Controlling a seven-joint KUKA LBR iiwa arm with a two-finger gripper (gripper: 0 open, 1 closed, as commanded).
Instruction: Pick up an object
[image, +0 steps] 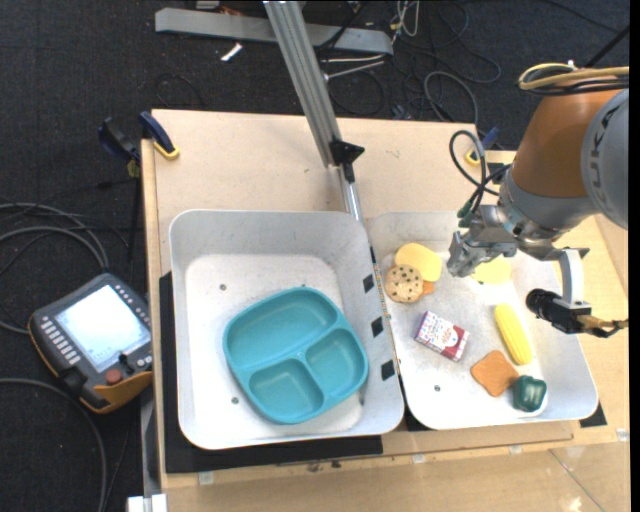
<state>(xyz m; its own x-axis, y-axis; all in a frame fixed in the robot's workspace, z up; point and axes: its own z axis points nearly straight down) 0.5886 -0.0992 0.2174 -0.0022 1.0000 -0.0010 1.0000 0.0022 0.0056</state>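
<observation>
Camera view looks down at a slant on two white bins set side by side on a wooden bench. Farthest left, off the bench, a teach pendant (92, 340) lies on the dark floor. The left bin (200, 250) holds a teal divided tray (295, 352), its long axis running from upper left to lower right.

In the right bin (575, 395), from left to right: a round speckled cookie (404, 283) touches a yellow-orange piece (420, 263) just behind it; a small pink-and-white box (441, 335) lies tilted, its long axis running upper left to lower right; a flat orange-brown slice (493, 372) sits near the front; a yellow corn cob (514, 333) lies with its long axis nearly front to back, leaning slightly leftward at the far end; a dark green pepper (529, 393) rests at the front right corner.

The arm comes in from the right, its orange band (560, 140) high above the bin and the wrist angled down and leftward. The gripper (468, 255) hangs over the back of the right bin, just beside the yellow-orange piece, with a pale yellow object (493, 270) directly at its right. How far its jaws stand apart I cannot tell, nor whether anything is between them.
</observation>
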